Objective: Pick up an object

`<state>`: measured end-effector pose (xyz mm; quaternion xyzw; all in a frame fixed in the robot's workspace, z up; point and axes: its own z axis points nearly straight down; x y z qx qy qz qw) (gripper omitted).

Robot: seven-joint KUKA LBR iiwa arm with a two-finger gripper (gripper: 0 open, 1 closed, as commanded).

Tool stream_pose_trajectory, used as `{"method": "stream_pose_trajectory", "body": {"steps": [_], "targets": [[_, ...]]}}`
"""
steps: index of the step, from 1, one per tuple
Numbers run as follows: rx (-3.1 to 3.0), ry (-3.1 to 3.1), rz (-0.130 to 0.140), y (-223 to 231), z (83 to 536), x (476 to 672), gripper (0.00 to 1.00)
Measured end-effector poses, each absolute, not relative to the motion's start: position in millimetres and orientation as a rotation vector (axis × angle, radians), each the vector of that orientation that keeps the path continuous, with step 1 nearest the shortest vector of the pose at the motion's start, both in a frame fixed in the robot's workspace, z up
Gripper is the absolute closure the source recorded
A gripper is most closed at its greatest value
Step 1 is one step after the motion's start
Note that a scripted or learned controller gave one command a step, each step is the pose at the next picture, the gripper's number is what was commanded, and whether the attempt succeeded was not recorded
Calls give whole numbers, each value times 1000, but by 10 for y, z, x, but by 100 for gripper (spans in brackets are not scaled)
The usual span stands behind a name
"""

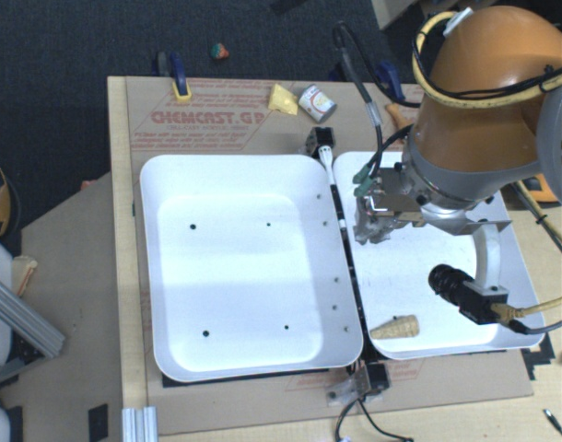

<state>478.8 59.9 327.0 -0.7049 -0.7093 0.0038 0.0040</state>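
A tan waffle cone [394, 327] lies on its side near the front edge of the right bin [419, 288]. My gripper [367, 226] hangs over the left part of that bin, close to the wall shared with the left bin [235, 265], well behind the cone. A small green thing [361, 181] shows at the gripper's upper left edge; whether it is held or lies in the bin I cannot tell. The orange and grey arm hides much of the right bin's back half.
On the bench behind the bins lie a yellow piece [283, 99], a small grey-white box [317, 103] and an orange piece [400, 113]. Black clamps [321, 141] sit at the seam between the bins, back and front.
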Motion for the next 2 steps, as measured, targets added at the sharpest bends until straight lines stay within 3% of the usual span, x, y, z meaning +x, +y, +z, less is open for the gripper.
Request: {"method": "stream_pose_trajectory", "body": {"steps": [1,2], "targets": [[-2204,-2224,16,1521,2163,4760,100],[-2238,-2220,-17,656,3444,4905,100]]}}
